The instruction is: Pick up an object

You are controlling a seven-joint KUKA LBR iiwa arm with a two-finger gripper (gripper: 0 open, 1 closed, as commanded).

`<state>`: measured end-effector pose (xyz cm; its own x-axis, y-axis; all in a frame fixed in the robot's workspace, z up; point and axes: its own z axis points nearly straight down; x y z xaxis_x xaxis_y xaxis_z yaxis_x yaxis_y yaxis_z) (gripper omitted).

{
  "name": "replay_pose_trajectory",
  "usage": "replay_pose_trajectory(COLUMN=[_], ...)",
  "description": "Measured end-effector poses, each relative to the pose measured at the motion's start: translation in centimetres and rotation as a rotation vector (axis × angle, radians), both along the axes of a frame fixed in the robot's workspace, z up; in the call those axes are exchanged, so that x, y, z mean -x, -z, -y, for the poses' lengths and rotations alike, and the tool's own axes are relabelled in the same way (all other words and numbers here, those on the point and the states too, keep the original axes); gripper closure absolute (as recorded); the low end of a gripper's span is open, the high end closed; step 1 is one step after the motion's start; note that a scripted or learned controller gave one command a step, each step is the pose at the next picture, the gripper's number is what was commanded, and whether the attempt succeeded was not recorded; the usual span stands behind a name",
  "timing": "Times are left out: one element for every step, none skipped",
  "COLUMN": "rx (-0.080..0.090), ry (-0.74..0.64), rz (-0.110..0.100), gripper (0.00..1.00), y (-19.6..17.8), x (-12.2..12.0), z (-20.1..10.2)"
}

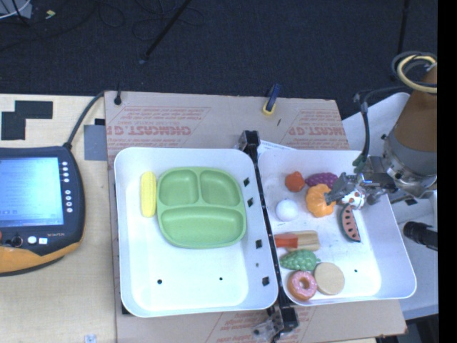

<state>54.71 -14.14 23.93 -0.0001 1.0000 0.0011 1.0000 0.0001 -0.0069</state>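
Two white bins sit on the counter point(86, 291); in the camera view we see the right bin point(389, 266) holding the toys. The pincer point(348, 190) hangs low by the orange fruit point(318, 200), with the watermelon slice point(349, 224) just beside; we cannot tell its state. We'd centre over one piece, clear of neighbours, before closing.

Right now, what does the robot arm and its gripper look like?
The arm is bulky, rounded and grey, with an orange band above the wrist and a yellowish ring on top. Dark cables loop beside it. The gripper is small, metallic grey with dark parts.
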Motion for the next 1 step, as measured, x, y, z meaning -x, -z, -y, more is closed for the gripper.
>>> replay_pose_trajectory(rx=[0.001], ry=[-0.001], rz=[0.005], gripper=[0.0], y=[-0.24], x=[-0.13], z=[0.02])
